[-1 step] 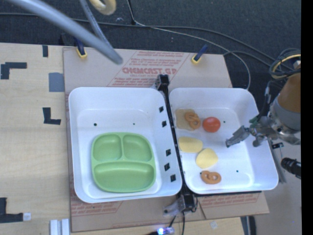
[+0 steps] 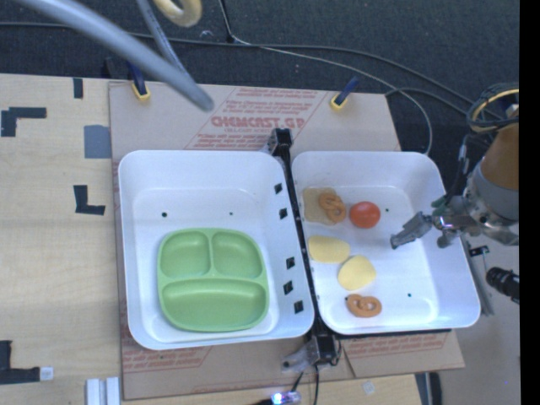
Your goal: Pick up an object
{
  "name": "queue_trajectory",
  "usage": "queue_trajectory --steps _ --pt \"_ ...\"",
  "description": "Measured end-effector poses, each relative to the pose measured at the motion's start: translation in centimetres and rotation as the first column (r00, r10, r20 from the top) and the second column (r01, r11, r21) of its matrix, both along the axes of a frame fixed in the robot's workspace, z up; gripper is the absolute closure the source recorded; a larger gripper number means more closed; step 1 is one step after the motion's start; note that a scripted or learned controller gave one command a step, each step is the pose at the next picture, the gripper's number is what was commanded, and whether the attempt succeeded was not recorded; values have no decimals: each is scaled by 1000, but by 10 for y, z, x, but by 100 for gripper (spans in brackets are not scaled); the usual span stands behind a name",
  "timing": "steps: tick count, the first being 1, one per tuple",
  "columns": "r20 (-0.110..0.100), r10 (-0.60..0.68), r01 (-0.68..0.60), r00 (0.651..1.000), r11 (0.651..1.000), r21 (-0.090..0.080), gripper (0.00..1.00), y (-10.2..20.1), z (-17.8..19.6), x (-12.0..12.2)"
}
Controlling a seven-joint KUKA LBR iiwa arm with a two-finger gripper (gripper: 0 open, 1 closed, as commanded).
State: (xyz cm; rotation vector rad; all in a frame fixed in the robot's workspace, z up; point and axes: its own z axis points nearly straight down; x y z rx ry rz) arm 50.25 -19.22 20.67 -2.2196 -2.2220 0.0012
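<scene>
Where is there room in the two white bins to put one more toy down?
The right bin has bare floor along its right side, between the red tomato and the right wall, under the hand. Its left half is crowded with toy food. In the left bin, the strip above the green divided plate is bare.

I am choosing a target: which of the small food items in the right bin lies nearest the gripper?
The round red tomato; the gripper hovers just right of it, the yellow and brown pieces lying farther left.
</scene>
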Motion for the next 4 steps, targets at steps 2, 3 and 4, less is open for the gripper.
queue_trajectory --steps 2,3,4 --pt "-5 0 0 1000 1000 2 0 11 -98 -3" --pt "2 -1 1 1000 1000 -1 0 11 -120 -2" --pt "9 0 0 1000 1000 -3 100 11 -109 0"
